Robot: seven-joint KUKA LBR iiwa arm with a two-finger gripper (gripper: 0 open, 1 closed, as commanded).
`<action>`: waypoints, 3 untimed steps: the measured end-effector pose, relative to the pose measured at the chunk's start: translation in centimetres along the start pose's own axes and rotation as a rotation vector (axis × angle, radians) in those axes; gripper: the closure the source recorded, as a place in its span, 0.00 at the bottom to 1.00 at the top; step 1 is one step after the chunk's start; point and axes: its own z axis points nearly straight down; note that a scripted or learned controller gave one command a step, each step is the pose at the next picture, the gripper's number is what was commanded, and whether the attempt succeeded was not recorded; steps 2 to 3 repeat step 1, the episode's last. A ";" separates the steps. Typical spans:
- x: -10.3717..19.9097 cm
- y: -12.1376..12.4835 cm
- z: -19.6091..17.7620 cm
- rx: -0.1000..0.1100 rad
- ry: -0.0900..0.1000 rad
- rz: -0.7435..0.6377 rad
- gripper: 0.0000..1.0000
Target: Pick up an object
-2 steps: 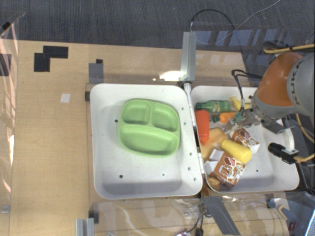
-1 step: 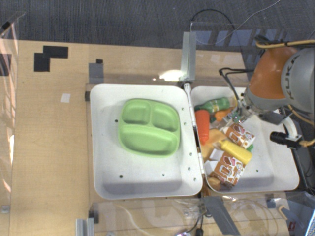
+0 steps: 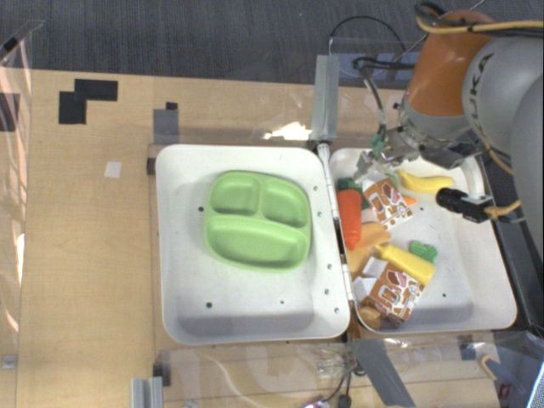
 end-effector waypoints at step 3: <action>2.6 -3.0 0.2 0.005 0.000 0.354 1.00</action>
